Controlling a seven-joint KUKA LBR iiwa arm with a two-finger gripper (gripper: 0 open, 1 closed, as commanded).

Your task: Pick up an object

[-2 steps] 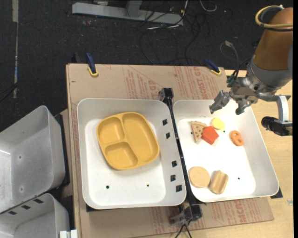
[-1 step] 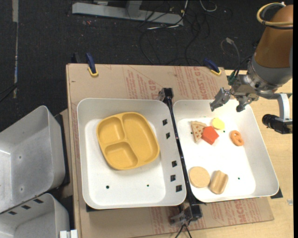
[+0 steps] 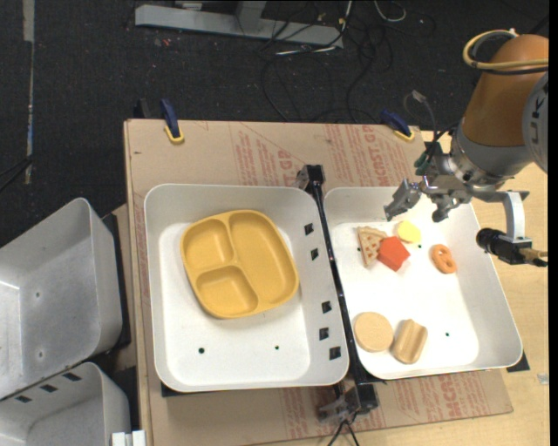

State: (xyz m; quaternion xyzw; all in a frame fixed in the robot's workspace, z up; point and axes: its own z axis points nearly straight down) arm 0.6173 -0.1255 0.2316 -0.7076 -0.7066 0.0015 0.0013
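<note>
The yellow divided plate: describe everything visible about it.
The yellow divided plate lies flat in the left bin, toward its upper middle, turned slightly askew to the bin's walls. It looks like matte moulded plastic, a rounded square with a raised rim and low ridges splitting it into three compartments, one large and two smaller. Only the bin floor touches it; the tool is over the right bin.

Floor: we see dark, near-black carpet (image 3: 78,78) around the setup, flecked with light specks.
Cables: thin black cables (image 3: 349,52) trail across the floor at the far side.
Far fixture: a grey metal bar (image 3: 235,24) lies on the floor at the far edge.
Worktop: a tan board (image 3: 244,148) with faint red printing, held by blue clamps (image 3: 171,118) on its far edge.
Left: we see white plastic tubs (image 3: 52,287) beside the worktop.
Light: even, soft shadows.
</note>
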